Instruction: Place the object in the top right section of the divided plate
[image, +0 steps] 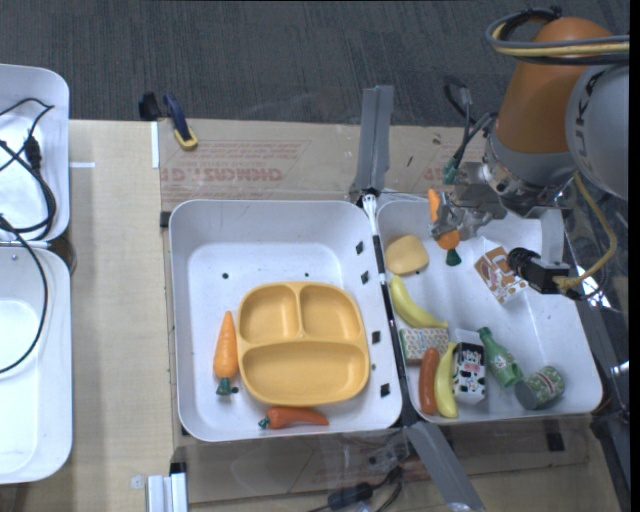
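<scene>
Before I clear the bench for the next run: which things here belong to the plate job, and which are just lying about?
Job: divided plate, claw, small orange object at the claw.
Lying about: two carrots, bananas, green bottle, cow-print carton.

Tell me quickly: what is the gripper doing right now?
Gripper: over the right bin, at a small orange object; open, shut or holding cannot be told.

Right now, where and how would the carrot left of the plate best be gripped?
Grip the carrot across its thick middle, coming straight down. It lies flat, lengthwise beside the plate, so the fingers should close left-right across its narrow width, likely clearing the plate rim.
</scene>
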